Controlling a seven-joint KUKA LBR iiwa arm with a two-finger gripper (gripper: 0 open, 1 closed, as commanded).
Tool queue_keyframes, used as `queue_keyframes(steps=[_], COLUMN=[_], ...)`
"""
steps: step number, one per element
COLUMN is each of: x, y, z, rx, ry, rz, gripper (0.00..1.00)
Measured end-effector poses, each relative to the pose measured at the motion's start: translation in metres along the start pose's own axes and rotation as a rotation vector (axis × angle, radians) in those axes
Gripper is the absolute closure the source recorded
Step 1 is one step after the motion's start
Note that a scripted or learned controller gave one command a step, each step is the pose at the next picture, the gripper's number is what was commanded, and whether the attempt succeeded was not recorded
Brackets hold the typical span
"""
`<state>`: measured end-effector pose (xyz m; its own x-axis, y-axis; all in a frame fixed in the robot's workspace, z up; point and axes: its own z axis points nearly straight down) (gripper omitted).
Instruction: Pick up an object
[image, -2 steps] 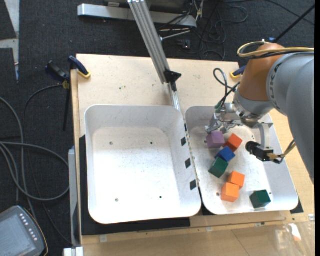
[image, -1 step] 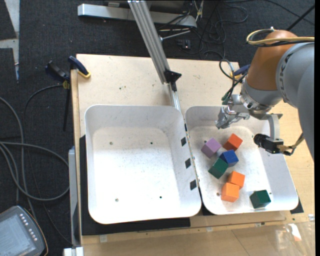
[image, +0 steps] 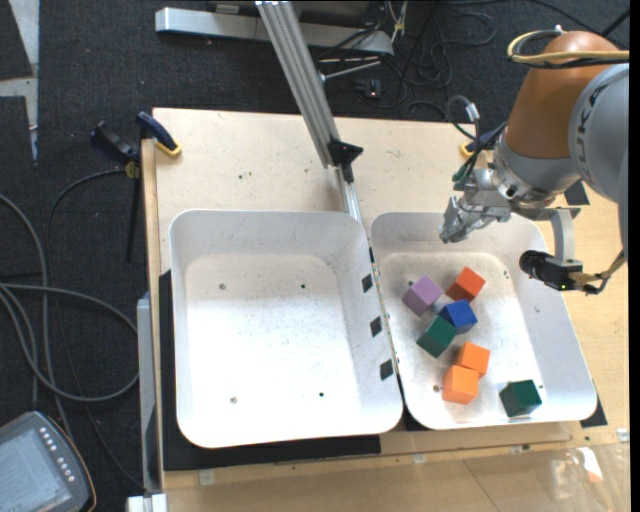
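seen from above, the grey two-finger gripper (image: 456, 228) hangs over the far rim of the right shallow white plastic bin (image: 560, 330), carrying nothing. small foam cubes lie inside that bin, the lilac cube (image: 423, 294) nearest. no object is picked yet.

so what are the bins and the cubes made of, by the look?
Bins: likely thin moulded plastic, white, semi-matte; rounded corners, flared rims, dark scuff specks on the left floor.
Cubes, e.g. the purple cube and the blue cube: solid, evenly coloured, matte, sharp edges. Painted wood or foam, can't tell which.
Bench: pale board, probably plywood.
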<state>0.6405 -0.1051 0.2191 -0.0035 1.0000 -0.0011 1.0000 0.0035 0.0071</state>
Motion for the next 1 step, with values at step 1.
queue_keyframes(steps=[1], x=[-0.0001], y=[0.0021], z=[-0.054], rx=[-0.001], ry=[-0.001], rz=[0.0], gripper=[1.0])
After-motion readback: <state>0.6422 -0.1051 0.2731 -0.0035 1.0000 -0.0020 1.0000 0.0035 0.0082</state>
